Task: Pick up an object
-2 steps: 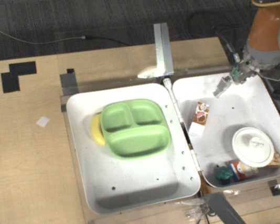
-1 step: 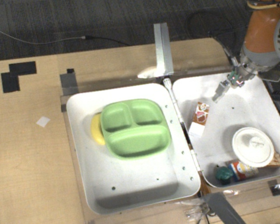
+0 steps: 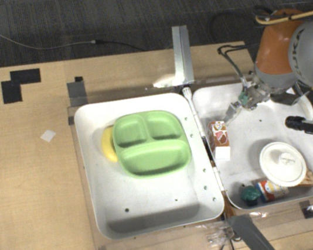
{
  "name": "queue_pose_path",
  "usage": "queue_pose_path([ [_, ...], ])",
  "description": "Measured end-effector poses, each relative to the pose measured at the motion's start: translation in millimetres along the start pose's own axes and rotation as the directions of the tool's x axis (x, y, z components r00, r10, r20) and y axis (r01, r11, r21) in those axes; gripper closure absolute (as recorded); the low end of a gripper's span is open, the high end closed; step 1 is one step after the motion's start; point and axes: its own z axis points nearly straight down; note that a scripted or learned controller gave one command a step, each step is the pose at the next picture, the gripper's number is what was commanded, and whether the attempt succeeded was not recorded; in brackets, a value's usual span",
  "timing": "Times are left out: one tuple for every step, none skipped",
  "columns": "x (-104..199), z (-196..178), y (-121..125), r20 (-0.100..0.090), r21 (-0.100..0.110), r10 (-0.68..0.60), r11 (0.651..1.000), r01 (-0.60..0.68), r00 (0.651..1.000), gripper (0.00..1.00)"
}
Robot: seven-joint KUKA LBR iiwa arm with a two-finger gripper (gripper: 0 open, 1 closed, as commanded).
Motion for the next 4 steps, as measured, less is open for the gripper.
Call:
queue_pose_path([
  [55.7, -4.3, -60.4, 0.012, -0.006, 0.057, 0.998, -0.057, 0.998, 0.00],
  [56.7, -5.2, -48.0, 0.018, -0.008, 0.032, 0.999, -0.032, 0.999, 0.00],
  [33.2, -2.6, -69.8, 0.002, -0.002, -0.222, 0.975, 0.222, 0.975, 0.00],
  [91.6, -9.1, -136.1, 0.030, -0.013, -0.132, 0.991, 0.133, 0.991, 0.00],
])
